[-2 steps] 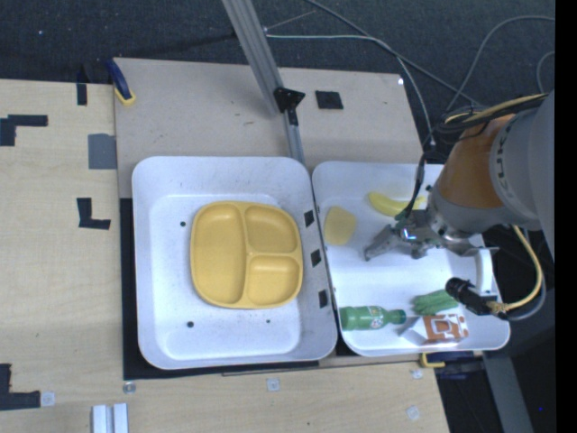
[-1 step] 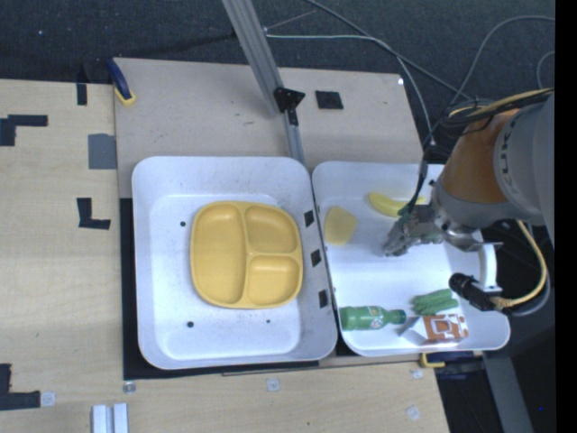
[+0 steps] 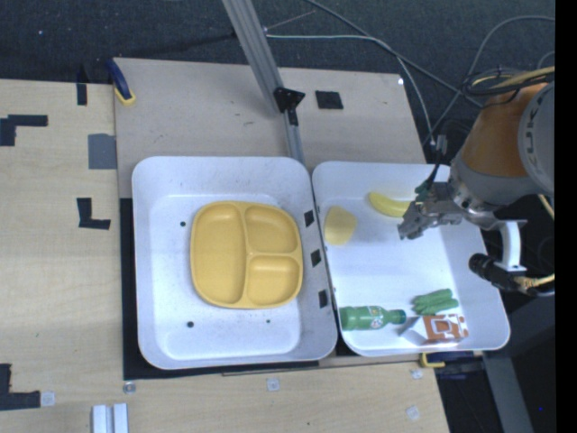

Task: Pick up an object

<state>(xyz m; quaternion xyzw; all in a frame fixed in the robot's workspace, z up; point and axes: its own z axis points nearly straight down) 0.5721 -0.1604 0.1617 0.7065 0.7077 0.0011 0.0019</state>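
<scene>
Tool (image 3: pixel 416 222): over right bin (image 3: pixel 388 260), grip state unclear
Banana (image 3: pixel 389 204): at tool's 10 o'clock, just beside
Plate (image 3: pixel 245 254): left bin (image 3: pixel 162 242)

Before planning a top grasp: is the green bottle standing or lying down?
Lying down. The green bottle rests on its side on the right bin's floor, cap toward the green pepper.
</scene>
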